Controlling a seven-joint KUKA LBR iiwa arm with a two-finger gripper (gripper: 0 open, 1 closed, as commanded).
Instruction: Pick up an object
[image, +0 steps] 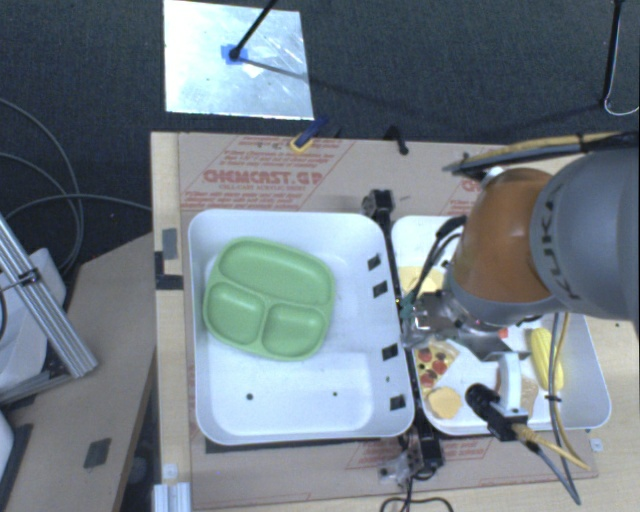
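Dark carpet surrounds a bench with a printed brown sheet, on which 2 white bins sit side by side.

1. The gripper (420, 325) hangs low over the right bin (592, 402), at its left wall, close to the partition shared with the left bin (290, 428). The grey and orange wrist covers it from above, so I cannot tell whether it is open or closed, or whether it has hold of anything.

2. Candidate objects lie just below it in this view: a flat spotted piece (434, 362) and, beside that, a pale round disc (444, 403). A yellow ridged piece (543, 358) lies further right, and a small yellow item (410, 280) lies near the wall above.

3. The green plate (268, 297), with 3 compartments, lies well apart in the left bin.

Risks, as judged:
- Both nearest pieces look thin and flat; a closing grasp may slide over them and come up with nothing.
- The position so near the wall leaves little room; one side of the gripper could strike the wall or partition.
- The 2 pieces lie close together, so one may be pushed aside.
- The plate appears too wide for a plain pinch.
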